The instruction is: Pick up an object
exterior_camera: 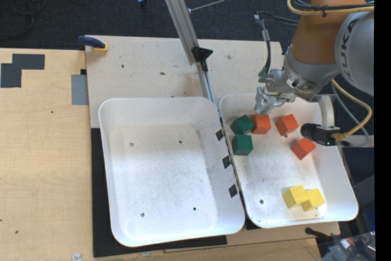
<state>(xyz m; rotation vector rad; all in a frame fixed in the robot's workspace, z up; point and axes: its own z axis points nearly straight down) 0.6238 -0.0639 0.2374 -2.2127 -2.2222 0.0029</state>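
My gripper (264, 106) hangs over the far part of the right bin (342, 208), just above an orange-red block (261, 124). Two green blocks lie to its left, one (242, 124) touching that orange-red block and one (242, 144) just in front of it. Two more orange-red blocks sit to the right: one (286, 124) near the gripper and one (303, 148) closer to the bin's right wall. A yellow cluster of blocks (303, 197) rests near the bin's front. Nothing shows between the fingers.
The left bin (116, 205) lies beside the right one, with small black clips (225, 161) along the shared wall. A slanted aluminium bar (183, 21) rises from behind the bins. A blue-and-yellow clamp (93, 43) sits at the bench's far left corner.
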